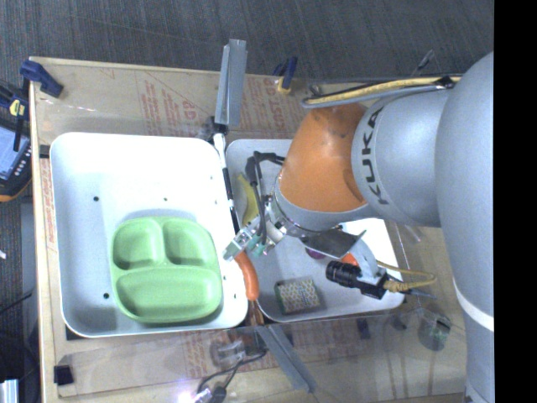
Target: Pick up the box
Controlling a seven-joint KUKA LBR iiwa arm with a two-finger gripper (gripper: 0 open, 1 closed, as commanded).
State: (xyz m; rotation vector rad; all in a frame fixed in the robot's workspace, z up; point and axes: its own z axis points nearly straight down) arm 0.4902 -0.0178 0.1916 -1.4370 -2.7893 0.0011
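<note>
**The gripper is low by the wall between the bins, and the box sits nearby**

The gripper [246,243] is down low in the right bin [379,235]. It is close to that bin's left wall, next to where the two bins meet. It points toward the left bin [126,175]. I cannot tell if the gripper is open or closed, because it is small and dark in this view. I do not see anything held in it.

Just below the gripper lies a long orange thing [249,281]. It lies along the left wall of the right bin. Its top end is very near the gripper, but I cannot tell if they touch.

The box [298,295] is in the right bin too. It is small, with a speckled grey and brown top. It lies flat on the bin floor, close to the bin's front edge. It is to the right of the orange thing and apart from it. The gripper is near the box but not on it.

Farther up, a thin yellow thing [248,193] sits by the same left wall, partly under the arm [411,166]. The arm is big and grey, with an orange band [323,166], and it covers much of the right bin.

In the left bin there is a green plate [166,269] with three parts. It rests near the front of that bin, close to the wall by the gripper.

Both bins sit on a wooden bench [126,99].
</note>
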